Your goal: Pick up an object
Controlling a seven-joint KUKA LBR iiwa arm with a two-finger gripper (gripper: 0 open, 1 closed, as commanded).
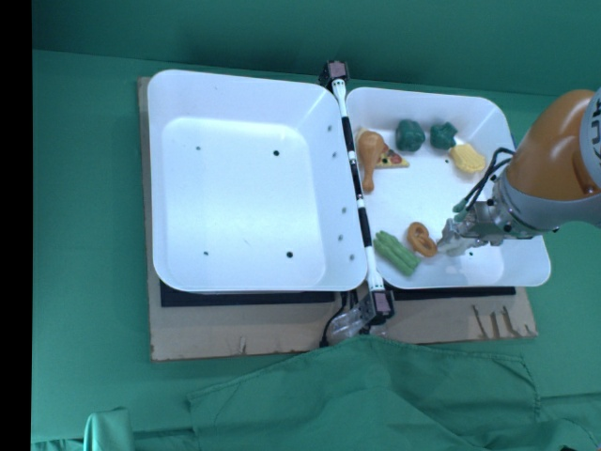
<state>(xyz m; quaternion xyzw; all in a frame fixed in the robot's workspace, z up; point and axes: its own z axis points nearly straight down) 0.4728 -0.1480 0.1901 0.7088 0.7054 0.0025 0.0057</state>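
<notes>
The gripper (pixel 449 243) hangs low over the right bin (pixel 526 263), close to that bin's near edge, its tip pointing toward the middle of the bench. Whether it has closed on anything cannot be told from this slanted view – the metal tip is small and blurred against the white floor.

Just beside the tip, on the side away from the arm, lies a small orange pretzel (pixel 422 239); it looks to be touching or almost touching the gripper, but which of the two is unclear. A little further out in the same direction, and slightly nearer the bin's front edge, lies a green bean pod (pixel 395 253), set at a slant, close to the black-and-white divider bar (pixel 355 172) between the bins.

Beyond the gripper, toward the far wall of the bin, sits a toy chicken drumstick (pixel 369 153) with a small pizza slice (pixel 395 160) touching it. Further along the far side are two dark green broccoli pieces (pixel 409 135) (pixel 442 135), near each other, and a yellow piece (pixel 467 159) just beside the second of them, the closest of this group to the arm.

The left bin (pixel 188 101) lies well apart from the gripper, past the divider bar – both bins rest on a cardboard sheet (pixel 188 341) over green cloth (pixel 84 205).
</notes>
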